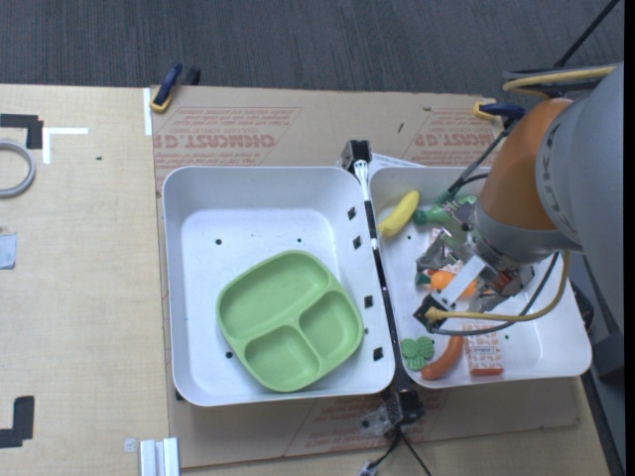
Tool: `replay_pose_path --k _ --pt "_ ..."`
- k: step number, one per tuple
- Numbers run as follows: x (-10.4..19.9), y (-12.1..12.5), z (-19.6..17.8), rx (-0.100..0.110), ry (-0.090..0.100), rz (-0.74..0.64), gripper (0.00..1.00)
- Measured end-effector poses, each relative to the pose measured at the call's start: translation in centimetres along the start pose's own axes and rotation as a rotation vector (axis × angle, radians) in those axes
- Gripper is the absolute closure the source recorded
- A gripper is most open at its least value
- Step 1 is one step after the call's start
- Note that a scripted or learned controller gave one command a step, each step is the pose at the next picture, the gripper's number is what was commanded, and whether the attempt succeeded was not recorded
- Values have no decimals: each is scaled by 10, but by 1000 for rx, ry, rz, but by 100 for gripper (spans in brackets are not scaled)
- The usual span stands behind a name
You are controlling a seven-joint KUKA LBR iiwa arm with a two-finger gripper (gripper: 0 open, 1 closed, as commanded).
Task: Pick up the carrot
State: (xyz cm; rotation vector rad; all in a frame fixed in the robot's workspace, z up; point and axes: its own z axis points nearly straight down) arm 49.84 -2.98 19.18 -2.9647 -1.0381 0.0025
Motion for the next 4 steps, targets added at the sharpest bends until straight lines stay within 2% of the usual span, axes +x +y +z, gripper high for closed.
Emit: replay_pose_path --k 1,2,3,4 --pt "-38 61 71 1 0 -22 0" --pt "-16 70 93 -14 12 13 0" --pt "46 97 0 1 -1 -66 0" --pt "0 86 58 1 -1 -65 0"
